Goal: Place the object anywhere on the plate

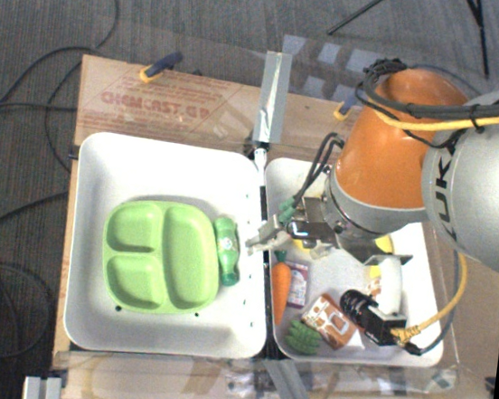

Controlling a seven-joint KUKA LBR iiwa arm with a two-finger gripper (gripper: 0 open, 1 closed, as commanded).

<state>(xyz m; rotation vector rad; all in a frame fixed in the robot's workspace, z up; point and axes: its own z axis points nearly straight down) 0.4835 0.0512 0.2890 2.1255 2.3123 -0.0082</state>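
Note:
A light green divided plate (162,254) lies in the left white bin (99,165). A small green bottle-shaped object (226,249) rests against the plate's right rim, lying lengthwise. My gripper (268,228) hangs over the divider between the two bins, just right of that object and apart from it. It stands open with nothing between its fingers. The grey arm with its orange band (398,141) covers the upper part of the right bin.
The right bin (426,345) holds a carrot (281,286), a green knobbly item (303,338), a brown box (328,321), a black object (371,318) and a white bottle (391,282). A metal bar (268,96) stands behind the divider.

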